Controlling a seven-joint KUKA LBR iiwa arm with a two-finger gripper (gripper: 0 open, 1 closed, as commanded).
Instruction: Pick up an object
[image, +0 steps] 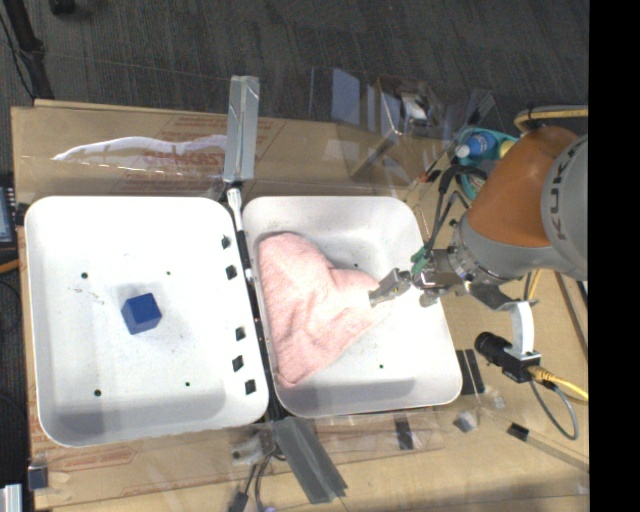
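1. The bench (120, 140) is brown board, with dark floor behind it.
2. Two white bins sit side by side: the left bin (60, 300) holds a blue cube (142, 312).
3. The right bin (420, 370) holds a pink cloth (305, 305).
4. The gripper (385, 292) is at the cloth's right tip; its grip cannot be told.

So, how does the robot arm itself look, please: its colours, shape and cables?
The rounded grey arm carries a wide orange band above the wrist. The slim metallic grey two-finger gripper sits on a wrist with small green parts. Thin dark cables run beside the arm.
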